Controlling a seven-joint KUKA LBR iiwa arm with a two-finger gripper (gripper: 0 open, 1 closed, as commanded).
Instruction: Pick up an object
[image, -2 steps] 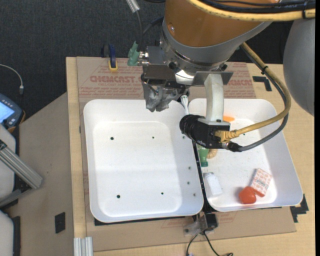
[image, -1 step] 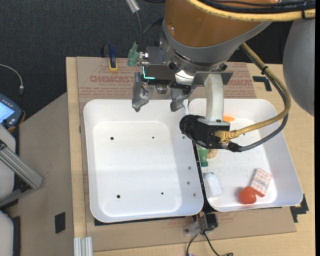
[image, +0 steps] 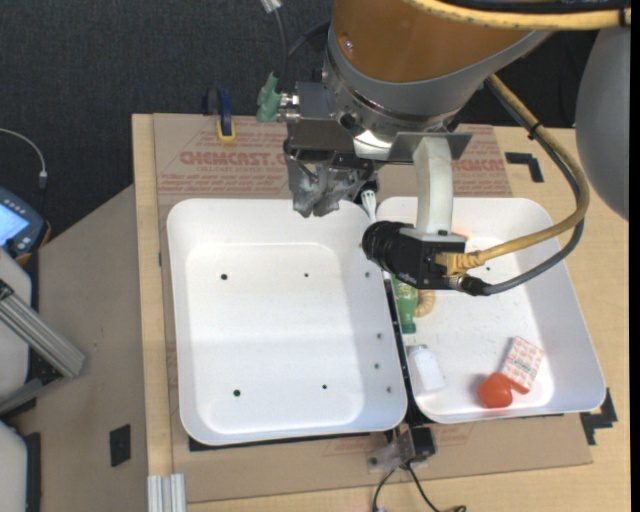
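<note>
The gripper (image: 320, 195) hangs from the grey and orange arm over the back rim of the left bin (image: 200, 300), close to the wall between the two bins. In the right bin (image: 560, 300) lie a red round object (image: 495, 391), a pink and white packet (image: 523, 362), a small white object (image: 427, 368), a green item (image: 405, 302) and a tan item (image: 427, 304). All of them lie well in front of and to the right of the gripper. The arm's black fitting partly hides the green and tan items.
A black cylindrical fitting (image: 402, 255) with a yellow hose (image: 530, 240) juts from the arm over the divider between the bins. Blue and green clamps (image: 226, 115) stand at the back edge of the brown board (image: 200, 150). A metal rail (image: 40, 335) lies at the left.
</note>
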